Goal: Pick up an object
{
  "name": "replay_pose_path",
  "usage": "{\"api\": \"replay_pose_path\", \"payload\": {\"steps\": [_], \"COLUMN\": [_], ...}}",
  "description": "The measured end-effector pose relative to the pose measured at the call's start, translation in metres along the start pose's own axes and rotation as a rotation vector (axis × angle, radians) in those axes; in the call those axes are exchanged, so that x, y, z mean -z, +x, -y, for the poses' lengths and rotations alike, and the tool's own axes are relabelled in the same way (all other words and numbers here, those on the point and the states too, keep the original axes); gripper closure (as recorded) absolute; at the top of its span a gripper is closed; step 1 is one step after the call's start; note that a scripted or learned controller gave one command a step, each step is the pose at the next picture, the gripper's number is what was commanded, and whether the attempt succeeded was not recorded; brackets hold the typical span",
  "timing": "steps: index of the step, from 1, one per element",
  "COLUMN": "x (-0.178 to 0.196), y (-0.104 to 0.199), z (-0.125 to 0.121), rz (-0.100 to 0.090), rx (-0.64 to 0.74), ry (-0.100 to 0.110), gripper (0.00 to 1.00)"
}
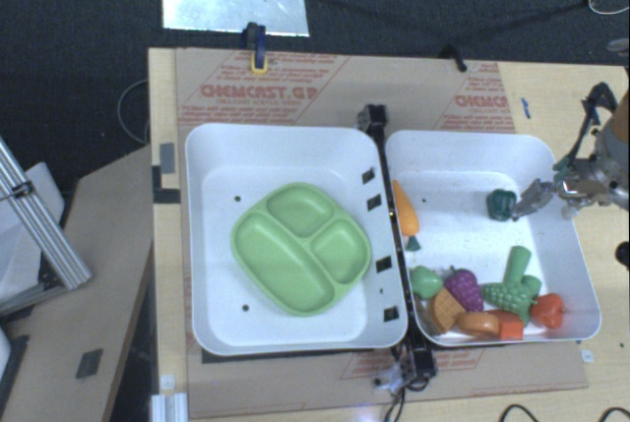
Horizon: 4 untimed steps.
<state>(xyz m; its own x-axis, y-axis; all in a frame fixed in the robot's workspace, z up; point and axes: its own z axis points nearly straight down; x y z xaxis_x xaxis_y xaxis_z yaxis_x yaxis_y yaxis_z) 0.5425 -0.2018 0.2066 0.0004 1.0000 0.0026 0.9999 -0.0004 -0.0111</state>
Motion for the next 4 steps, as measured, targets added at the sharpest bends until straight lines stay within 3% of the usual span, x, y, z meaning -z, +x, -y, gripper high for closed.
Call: {"api": "replay_pose_path", "payload": {"steps": [1, 4], "x": [0.007, -0.124], "y": [0.001, 0.004], "z": [-0.003, -0.001], "rz": [0.003, 0.002], "rx": [0.004, 0.002], "ry": [-0.012, -0.009], "gripper": [0.00, 0.00]}}
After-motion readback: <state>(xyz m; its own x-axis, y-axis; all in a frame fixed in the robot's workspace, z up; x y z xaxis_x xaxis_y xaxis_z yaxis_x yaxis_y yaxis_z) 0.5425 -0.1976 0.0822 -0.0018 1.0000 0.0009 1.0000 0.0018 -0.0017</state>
